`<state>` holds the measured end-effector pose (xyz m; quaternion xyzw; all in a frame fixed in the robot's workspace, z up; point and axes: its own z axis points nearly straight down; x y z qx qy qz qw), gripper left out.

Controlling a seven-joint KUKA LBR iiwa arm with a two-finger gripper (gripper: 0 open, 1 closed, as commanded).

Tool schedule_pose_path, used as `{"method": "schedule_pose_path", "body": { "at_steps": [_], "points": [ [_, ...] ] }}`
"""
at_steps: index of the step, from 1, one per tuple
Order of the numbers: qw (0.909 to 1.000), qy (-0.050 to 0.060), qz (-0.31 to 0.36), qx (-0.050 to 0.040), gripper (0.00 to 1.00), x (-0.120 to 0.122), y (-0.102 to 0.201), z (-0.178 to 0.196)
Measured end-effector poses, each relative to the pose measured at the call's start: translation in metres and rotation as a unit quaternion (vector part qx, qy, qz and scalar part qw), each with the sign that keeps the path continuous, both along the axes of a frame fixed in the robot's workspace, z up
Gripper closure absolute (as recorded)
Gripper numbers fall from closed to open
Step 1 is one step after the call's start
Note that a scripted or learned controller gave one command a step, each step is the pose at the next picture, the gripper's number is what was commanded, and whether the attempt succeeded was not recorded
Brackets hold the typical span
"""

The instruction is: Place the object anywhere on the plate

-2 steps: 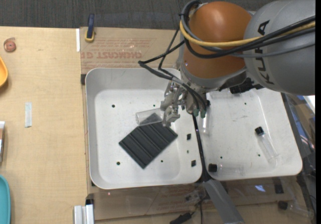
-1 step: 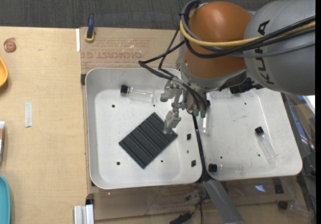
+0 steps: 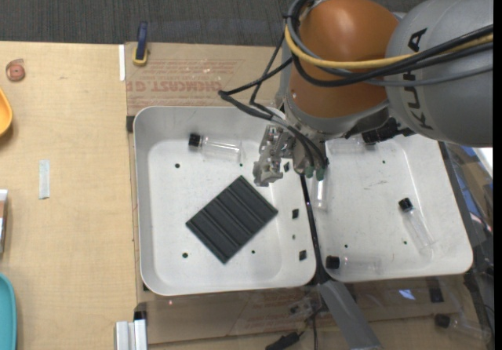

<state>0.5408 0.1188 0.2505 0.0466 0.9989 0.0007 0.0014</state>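
Over left bin (image 3: 149, 207), fingers (image 3: 269, 168), near plate (image 3: 232, 218)

Bench (image 3: 63, 144) bears two white bins: left bin (image 3: 149, 207), right bin (image 3: 447, 207), side by side, touching; cardboard sheet (image 3: 188, 74) beneath.

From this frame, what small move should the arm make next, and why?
Probably shift the claw down-left and lower it over the dark ribbed plate in the left bin. It hangs just past the plate's upper-right corner, not above it. Whether it carries anything is unclear; clear tubes lie in both bins.
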Motion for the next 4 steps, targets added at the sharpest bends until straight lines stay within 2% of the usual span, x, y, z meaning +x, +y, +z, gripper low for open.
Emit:
{"method": "schedule_pose_path", "body": {
  "at_steps": [1,2,3,4],
  "points": [
    [1.0000,0.000,0.000,-0.0001,0.00,0.000,0.000,0.000],
    [0.9953,0.000,-0.097,-0.0004,0.00,0.057,0.018,-0.001],
    [0.9953,0.000,-0.097,-0.0004,0.00,0.057,0.018,-0.001],
    [0.9870,0.000,-0.161,-0.0005,0.00,0.107,0.061,0.004]
  ]
}}
